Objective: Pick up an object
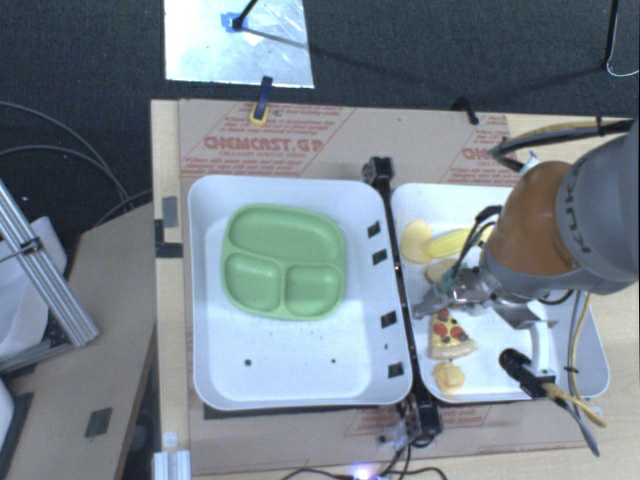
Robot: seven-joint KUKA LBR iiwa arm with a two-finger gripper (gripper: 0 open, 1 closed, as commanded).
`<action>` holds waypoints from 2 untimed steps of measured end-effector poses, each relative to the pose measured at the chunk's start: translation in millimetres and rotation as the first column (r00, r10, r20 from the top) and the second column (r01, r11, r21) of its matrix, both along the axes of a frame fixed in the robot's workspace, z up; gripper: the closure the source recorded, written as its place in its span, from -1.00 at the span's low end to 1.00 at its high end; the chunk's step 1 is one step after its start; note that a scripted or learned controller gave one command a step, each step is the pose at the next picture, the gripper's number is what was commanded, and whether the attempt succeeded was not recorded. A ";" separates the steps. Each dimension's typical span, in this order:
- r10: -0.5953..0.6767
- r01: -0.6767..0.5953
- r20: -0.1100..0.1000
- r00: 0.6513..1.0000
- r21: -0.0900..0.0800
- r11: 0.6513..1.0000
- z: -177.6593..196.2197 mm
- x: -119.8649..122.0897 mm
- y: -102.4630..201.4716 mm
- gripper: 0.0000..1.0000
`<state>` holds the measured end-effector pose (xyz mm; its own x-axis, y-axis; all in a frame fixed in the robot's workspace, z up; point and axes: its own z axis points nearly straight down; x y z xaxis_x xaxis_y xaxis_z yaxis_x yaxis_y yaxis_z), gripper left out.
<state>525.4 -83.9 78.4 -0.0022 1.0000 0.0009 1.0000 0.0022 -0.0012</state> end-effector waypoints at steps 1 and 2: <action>-0.002 0.002 0.007 1.000 -0.002 1.000 17.3 3.4 -2.4 1.00; 0.013 -0.013 0.013 1.000 0.003 1.000 111.9 26.5 93.5 1.00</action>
<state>551.9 9.5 190.3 -0.0149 0.9999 0.0040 0.9998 0.0148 0.0122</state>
